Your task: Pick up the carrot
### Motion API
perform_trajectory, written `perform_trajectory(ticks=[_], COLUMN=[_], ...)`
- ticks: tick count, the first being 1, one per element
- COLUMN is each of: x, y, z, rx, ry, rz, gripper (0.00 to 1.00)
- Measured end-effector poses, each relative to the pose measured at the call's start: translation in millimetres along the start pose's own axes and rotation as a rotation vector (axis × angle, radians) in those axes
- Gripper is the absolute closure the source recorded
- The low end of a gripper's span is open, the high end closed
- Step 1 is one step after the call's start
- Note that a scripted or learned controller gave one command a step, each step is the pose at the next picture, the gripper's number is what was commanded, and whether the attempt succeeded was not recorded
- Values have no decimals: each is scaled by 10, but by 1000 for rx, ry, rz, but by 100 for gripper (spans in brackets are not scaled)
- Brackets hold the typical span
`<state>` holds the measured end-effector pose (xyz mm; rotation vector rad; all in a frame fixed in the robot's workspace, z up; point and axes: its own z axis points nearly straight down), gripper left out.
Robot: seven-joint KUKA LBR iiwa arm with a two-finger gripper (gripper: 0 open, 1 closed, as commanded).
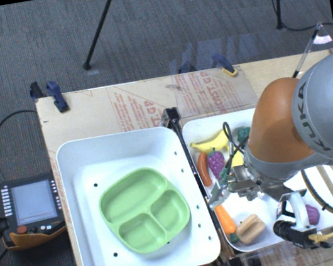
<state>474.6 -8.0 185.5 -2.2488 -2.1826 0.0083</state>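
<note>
The carrot [225, 219] is orange with a green stub at its near end. It lies in the right bin [249, 112] near that bin's left wall, at the front. My gripper [219, 190] hangs just behind the carrot's upper end, low over the bin floor. Its fingers stand apart with nothing between them. The orange-banded wrist and grey arm cover the middle and right of the bin.
Around the carrot lie a bread roll [250, 228], purple grapes [216, 163], a banana [211, 143], a reddish-orange sausage shape [204, 168], a green piece [243, 133] and a purple toy [312, 214]. The left bin [72, 177] holds a green divided plate [144, 210].
</note>
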Motion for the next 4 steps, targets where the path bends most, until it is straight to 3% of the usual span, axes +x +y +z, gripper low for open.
perform_trajectory(ticks=[1,2,4], x=[-279,-54,-109], y=[7,2,3], z=[0,2,3], rx=[-2,0,0], ry=[-1,0,0], rz=[168,150,207], gripper=[0,0,0])
